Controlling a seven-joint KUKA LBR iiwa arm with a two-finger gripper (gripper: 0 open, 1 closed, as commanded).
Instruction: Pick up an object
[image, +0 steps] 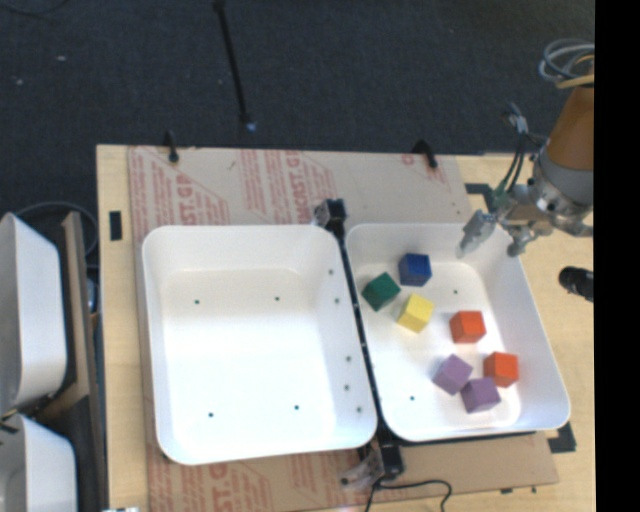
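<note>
Several small cubes lie in the right bin (533, 330): a blue cube (415, 268), a green cube (380, 291), a yellow cube (416, 313), a red cube (467, 326), an orange cube (502, 368) and two purple cubes (452, 374) (480, 394). My gripper (494, 239) hangs over the bin's far right corner, above and to the right of the blue cube. Its two fingers are spread open with nothing between them. It touches none of the cubes.
The left bin (250, 340) sits beside the right one, and their rims meet along a dark strip (355, 330). Both rest on a cardboard sheet (250, 185) on the bench. A white container (30, 300) stands at the far left.
</note>
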